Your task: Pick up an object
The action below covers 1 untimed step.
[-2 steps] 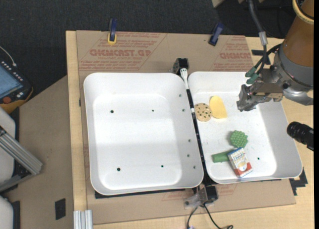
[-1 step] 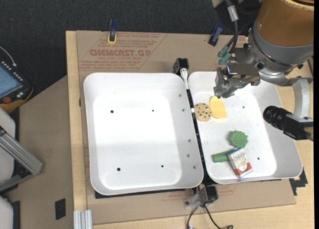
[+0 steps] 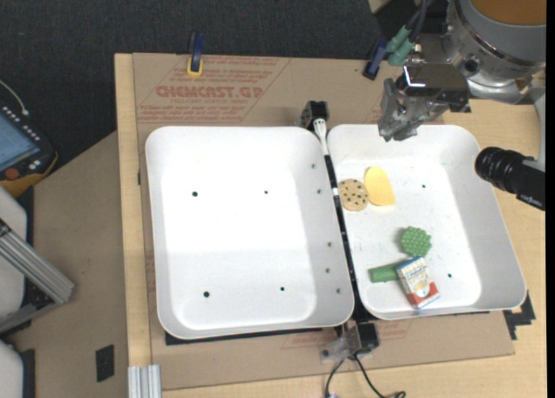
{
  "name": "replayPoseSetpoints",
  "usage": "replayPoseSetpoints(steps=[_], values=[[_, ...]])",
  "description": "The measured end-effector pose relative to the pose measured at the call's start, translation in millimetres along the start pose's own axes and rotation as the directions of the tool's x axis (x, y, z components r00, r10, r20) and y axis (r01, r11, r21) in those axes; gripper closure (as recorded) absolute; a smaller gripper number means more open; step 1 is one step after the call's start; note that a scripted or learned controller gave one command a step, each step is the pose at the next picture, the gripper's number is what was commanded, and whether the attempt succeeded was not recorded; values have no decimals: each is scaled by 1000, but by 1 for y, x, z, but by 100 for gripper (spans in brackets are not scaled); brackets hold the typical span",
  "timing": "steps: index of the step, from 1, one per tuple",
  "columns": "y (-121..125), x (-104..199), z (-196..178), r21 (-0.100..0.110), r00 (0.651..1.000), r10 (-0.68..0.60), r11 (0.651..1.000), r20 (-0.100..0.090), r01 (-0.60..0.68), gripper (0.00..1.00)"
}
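Note:
The right bin (image 3: 468, 214) holds a round tan cookie (image 3: 352, 194) with dark spots, beside a yellow oval piece (image 3: 379, 186). Nearer the front lie a green bumpy piece (image 3: 414, 240), a flat dark green piece (image 3: 382, 273) and a small red and white carton (image 3: 417, 282). My gripper (image 3: 400, 125) hangs over the back edge of the right bin, up and to the right of the yellow piece, well apart from every object. Nothing shows between its fingers.
The left bin (image 3: 234, 223) lies beside the right one, with a black clip (image 3: 314, 114) at the back of the seam and another (image 3: 360, 336) at the front. A black cylinder (image 3: 507, 171) juts in over the right bin's right rim. A yellow and blue clamp (image 3: 196, 58) stands at the cardboard's back.

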<state>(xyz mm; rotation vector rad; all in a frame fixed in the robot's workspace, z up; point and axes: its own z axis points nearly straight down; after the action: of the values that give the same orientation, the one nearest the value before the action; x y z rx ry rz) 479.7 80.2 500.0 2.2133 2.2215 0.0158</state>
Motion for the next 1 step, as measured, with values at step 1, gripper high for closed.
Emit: replayPoseSetpoints(steps=[1], values=[[4,39,85,21,1000,0,1000,5,0,100]])
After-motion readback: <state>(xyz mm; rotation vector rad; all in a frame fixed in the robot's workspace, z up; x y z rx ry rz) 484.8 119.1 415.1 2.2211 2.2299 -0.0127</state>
